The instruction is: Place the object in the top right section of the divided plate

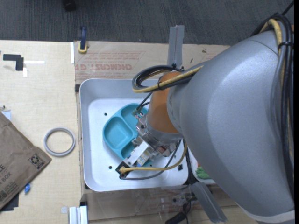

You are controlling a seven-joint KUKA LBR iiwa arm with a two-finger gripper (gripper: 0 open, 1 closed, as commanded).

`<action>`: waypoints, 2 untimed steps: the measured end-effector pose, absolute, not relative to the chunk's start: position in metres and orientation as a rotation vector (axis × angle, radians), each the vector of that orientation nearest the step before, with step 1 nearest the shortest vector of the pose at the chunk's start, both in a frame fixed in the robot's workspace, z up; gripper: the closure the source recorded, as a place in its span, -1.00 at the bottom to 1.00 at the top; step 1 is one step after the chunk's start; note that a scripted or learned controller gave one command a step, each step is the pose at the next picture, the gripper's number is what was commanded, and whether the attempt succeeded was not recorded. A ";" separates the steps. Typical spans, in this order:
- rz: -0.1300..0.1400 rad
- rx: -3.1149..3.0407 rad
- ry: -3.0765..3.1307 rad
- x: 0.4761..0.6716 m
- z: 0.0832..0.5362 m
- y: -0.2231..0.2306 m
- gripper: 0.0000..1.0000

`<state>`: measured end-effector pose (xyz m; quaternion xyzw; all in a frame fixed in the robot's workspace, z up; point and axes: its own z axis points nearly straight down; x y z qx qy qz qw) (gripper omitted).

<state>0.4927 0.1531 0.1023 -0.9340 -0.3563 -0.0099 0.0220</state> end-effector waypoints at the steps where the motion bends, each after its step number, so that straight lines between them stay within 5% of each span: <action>1: -0.036 -2.949 -0.966 0.492 0.103 0.154 1.00; 2: -0.042 -3.008 -0.785 0.494 0.105 0.149 1.00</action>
